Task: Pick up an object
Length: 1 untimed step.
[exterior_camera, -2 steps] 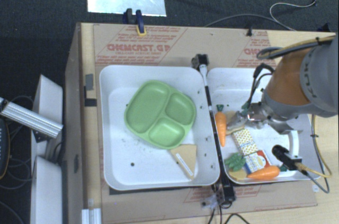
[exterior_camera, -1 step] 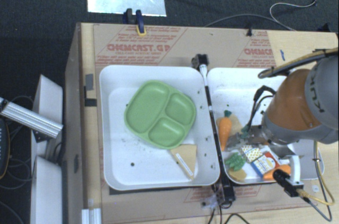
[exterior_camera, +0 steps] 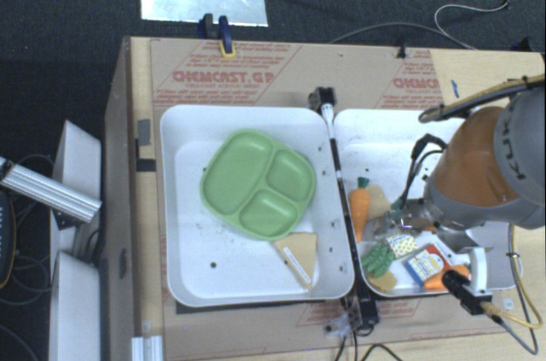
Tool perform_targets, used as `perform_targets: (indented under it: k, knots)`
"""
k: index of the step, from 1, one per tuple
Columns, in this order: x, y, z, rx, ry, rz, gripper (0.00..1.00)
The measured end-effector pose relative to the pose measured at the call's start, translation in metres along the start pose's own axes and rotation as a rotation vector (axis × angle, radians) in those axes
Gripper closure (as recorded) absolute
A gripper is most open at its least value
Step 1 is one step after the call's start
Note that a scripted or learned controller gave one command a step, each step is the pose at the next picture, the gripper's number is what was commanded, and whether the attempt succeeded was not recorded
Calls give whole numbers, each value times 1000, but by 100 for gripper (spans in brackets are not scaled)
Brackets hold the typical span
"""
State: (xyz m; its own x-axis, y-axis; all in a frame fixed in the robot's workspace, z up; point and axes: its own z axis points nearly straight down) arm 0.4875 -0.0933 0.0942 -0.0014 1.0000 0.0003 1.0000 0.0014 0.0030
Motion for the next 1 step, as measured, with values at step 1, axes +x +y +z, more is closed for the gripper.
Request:
perform_targets:
  k: [1]
  knots:
    - [75,0,-91,0,1,-3,100]
